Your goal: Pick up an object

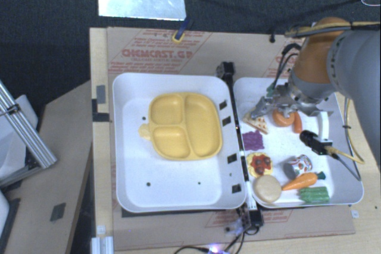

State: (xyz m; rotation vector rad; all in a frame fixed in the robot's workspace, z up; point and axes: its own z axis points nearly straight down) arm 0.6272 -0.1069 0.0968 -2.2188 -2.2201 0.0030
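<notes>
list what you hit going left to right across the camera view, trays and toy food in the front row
left bin → yellow divided plate → round bun → carrot → green piece → right bin's edge

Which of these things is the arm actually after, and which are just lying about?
For the job:
gripper
pizza slice, right beneath it
the other toy foods in the right bin: carrot, purple piece, bun

Lying about:
yellow tray
left bin

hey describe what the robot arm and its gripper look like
The thick, rounded grey arm has a glossy orange band above the wrist. Thin black cables loop beside the band. The dark metal two-finger gripper is small and angular.
</notes>
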